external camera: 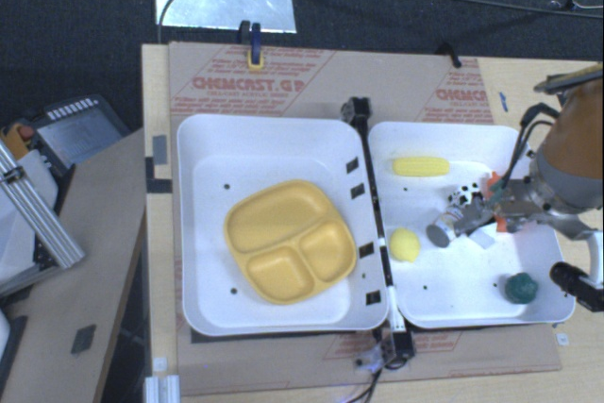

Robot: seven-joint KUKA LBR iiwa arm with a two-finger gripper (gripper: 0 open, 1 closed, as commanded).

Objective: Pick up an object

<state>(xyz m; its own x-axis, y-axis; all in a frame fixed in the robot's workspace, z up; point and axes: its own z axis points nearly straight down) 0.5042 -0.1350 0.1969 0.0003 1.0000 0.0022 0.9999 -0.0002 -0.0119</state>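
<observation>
Two shallow white bins sit side by side; the right bin point(453, 311) holds a long yellow corn-shaped toy point(421, 167), a small yellow ball point(405, 245) and a dark green round lump point(520, 288). The gripper point(451, 226) hangs low just right of the ball, and whether it is clenched or released cannot be told. Nothing looks lifted, so the picking is judged not yet done.

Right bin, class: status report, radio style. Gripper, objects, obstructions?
Gripper low in right bin, nothing seen held. Yellow ball just beside it, corn cob behind, teal ball near front. Divided yellow plate in left bin. No obstruction.
</observation>
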